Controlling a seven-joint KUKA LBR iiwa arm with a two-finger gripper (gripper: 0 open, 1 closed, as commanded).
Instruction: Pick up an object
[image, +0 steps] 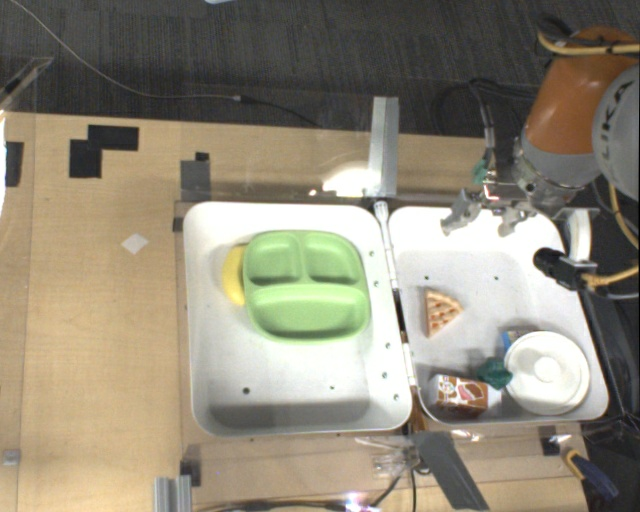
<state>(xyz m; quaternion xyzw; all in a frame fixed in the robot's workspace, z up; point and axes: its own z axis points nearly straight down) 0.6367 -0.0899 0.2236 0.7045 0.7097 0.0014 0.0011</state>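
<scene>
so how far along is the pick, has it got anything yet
Nothing looks picked yet. The tool sits over the far edge of the right bin with nothing visible between its fingers. The pizza slice, white bowl and brown packet lie in that bin. Choosing, descending and grasping are all left.

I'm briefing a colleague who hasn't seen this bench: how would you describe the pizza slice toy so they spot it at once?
Look at the right-hand white bin, the one the gripper hangs over. Near that bin's middle, a little toward the divider, lies the pizza slice. It is the only triangle: flat, orange-tan and speckled, lying apart from the white round lid and the brown packet at the near edge.
</scene>
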